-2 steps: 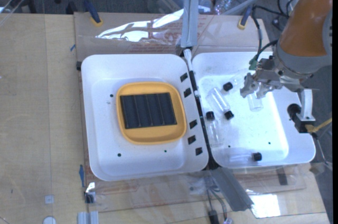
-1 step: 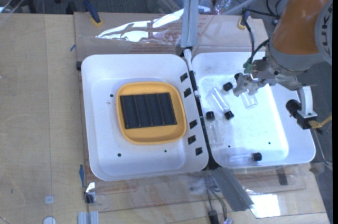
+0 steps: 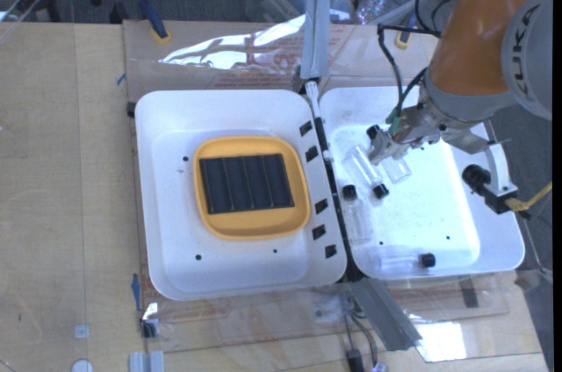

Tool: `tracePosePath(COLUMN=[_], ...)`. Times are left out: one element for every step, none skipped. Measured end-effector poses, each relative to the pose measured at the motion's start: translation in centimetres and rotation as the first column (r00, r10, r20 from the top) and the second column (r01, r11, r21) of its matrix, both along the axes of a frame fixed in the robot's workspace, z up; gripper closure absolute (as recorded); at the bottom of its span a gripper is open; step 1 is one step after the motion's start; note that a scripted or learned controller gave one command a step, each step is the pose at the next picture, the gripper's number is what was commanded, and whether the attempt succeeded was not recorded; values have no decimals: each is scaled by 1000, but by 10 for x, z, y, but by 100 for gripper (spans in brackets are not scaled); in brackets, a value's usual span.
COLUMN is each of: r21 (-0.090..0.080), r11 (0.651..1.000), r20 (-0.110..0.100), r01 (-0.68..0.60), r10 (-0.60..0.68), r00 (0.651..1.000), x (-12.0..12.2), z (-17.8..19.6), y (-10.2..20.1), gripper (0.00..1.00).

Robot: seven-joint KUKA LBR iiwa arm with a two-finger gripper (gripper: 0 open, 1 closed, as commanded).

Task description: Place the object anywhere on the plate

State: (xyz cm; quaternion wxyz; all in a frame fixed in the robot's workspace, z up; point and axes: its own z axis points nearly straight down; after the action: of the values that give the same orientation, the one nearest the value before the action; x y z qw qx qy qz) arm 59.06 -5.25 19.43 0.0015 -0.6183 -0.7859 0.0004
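Claw (image 3: 384,153) tips lost against white bin (image 3: 457,247) — object indistinct, clear.

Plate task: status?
Gripper low in right bin, over clear object; grasp unconfirmed. Plate in left bin, nothing placed on it. Divider between bins.

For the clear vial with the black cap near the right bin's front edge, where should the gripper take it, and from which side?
Probably across the clear body of the vial, coming straight down. It lies flat on the right bin floor, running left to right, with the black cap at its right end, so the fingers should close front to back across it.
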Motion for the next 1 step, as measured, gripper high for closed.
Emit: tracePosePath(r21=[0], r11=[991], r20=[0], r01=[-132], r10=[132], r00=[991], x=[-49], z=[-7], y=[29], gripper=[100])
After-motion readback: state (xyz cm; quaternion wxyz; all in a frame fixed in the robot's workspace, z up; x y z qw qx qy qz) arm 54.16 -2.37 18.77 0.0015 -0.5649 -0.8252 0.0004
